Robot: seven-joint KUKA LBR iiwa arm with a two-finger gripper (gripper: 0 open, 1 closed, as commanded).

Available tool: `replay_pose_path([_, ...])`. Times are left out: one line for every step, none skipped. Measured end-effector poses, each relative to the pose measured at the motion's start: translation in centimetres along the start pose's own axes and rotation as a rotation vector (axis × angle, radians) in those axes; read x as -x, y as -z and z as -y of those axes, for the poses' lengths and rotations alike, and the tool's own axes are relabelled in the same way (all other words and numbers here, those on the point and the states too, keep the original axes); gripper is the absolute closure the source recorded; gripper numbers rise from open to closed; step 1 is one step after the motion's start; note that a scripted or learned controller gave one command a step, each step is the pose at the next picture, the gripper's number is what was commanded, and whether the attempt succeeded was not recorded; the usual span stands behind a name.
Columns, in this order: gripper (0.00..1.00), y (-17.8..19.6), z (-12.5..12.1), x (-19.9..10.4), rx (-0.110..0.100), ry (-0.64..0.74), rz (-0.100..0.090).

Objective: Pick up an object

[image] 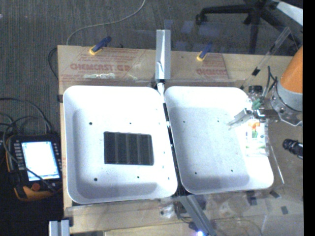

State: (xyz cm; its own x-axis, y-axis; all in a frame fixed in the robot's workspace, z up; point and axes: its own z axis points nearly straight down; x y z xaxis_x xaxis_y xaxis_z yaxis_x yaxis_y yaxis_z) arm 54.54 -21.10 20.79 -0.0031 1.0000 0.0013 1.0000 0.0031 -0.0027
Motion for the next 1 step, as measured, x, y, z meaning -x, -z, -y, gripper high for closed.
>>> replay_pose_path([0.0, 9.25, -1.72, 1.19, 0.002, -0.002, 0.003])
